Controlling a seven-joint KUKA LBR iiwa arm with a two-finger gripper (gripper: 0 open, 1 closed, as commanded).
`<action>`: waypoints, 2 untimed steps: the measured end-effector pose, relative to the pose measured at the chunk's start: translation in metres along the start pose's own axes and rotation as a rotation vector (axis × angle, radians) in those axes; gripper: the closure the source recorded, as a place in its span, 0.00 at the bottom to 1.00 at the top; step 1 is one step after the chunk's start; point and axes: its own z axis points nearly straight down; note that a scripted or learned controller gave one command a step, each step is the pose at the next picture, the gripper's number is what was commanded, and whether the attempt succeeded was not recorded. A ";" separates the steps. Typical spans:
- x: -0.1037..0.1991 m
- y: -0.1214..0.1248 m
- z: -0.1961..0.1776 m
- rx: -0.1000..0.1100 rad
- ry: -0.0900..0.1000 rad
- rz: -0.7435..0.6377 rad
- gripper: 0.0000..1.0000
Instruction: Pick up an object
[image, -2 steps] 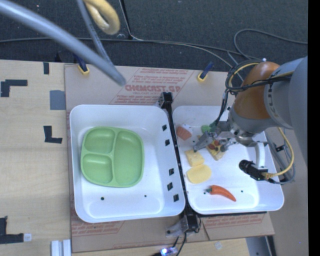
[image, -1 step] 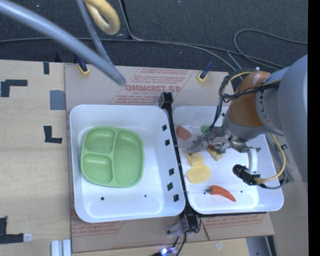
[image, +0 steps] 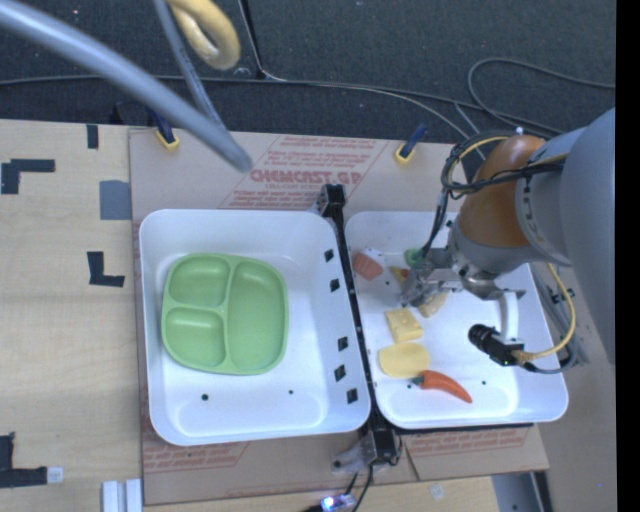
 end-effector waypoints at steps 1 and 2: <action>-0.009 -0.004 -0.053 0.009 0.003 0.002 1.00; -0.011 -0.003 -0.116 0.006 0.003 0.001 1.00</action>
